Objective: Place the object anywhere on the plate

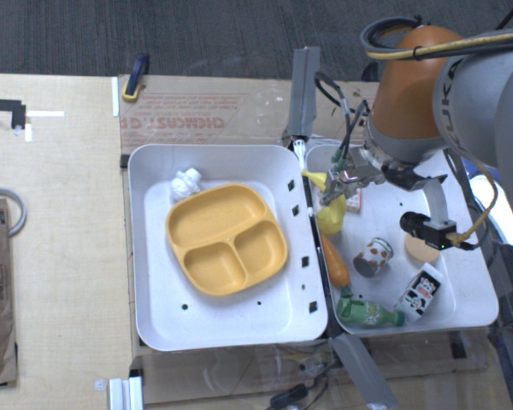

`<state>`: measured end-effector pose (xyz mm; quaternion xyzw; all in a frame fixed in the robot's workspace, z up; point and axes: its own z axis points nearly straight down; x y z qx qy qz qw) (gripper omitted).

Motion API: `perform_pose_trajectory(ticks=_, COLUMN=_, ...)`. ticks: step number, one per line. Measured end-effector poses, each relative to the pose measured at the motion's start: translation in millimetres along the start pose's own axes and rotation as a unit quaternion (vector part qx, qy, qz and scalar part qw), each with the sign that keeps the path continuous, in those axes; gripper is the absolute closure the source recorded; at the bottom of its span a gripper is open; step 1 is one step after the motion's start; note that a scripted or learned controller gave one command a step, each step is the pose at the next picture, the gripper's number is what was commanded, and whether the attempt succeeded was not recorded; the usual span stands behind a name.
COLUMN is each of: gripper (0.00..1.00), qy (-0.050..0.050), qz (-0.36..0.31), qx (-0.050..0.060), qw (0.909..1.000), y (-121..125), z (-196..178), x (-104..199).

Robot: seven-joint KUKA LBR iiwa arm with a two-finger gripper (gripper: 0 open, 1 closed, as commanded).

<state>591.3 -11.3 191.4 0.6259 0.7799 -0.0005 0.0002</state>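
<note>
The jaws (334, 186) sit low over a yellow toy (330, 215) in the right bin (470, 310); I cannot tell their state. The yellow plate (227, 237) sits in the left bin (154, 306).

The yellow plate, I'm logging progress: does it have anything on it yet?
Empty. All three compartments of the yellow plate show bare; the white crumpled object lies beside its rim, in the bin.

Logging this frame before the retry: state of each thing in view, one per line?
plate: in left bin, compartments bare
white crumpled object: beside plate, in left bin
pincer: low over right bin's left edge
yellow object: under pincer
carrot: lying flat
green bottle: on its side
</note>
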Motion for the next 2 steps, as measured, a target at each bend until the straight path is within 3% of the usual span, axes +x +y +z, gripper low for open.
perform_pose_trajectory(ticks=1, gripper=1.0, qy=0.0, qz=0.114, qx=0.002, qw=0.9935, y=-3.8, z=0.8, x=58.1)
perform_pose_trajectory(ticks=2, gripper=0.0, qy=0.0, qz=0.114, qx=0.002, qw=0.9935, y=-3.8, z=0.7, x=57.9)
